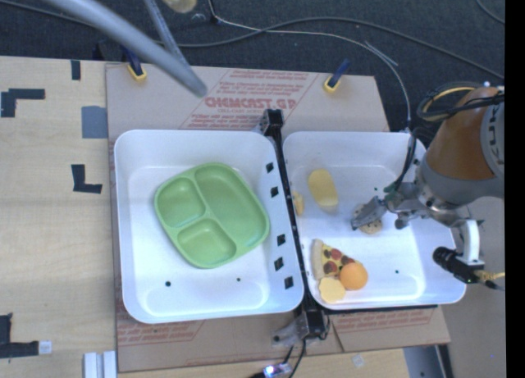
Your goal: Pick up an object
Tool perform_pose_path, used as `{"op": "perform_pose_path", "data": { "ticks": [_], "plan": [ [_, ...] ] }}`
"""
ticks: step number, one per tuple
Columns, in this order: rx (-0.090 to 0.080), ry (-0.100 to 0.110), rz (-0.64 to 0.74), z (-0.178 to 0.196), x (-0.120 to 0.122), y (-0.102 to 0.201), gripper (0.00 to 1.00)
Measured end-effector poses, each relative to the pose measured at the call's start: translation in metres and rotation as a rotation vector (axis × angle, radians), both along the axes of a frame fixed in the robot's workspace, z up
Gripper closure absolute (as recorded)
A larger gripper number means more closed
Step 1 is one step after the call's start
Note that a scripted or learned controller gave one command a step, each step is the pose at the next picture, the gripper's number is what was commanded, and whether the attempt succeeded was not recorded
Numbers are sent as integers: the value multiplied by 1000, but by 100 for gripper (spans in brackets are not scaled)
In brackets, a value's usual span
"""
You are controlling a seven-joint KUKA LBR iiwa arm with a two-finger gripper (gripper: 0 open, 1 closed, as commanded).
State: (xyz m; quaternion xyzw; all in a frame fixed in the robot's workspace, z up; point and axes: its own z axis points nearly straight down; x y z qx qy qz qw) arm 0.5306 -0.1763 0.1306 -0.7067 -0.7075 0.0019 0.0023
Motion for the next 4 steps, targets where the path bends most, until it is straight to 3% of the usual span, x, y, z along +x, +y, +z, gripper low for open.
{"op": "perform_pose_path", "data": {
  "ticks": [1, 3, 4],
  "plan": [
    [0, -3, 1, 13, 1, 0, 100],
    [-1, -8, 0, 86, 9, -5, 100],
    [1, -6, 5, 80, 18, 48, 100]
  ]
}}
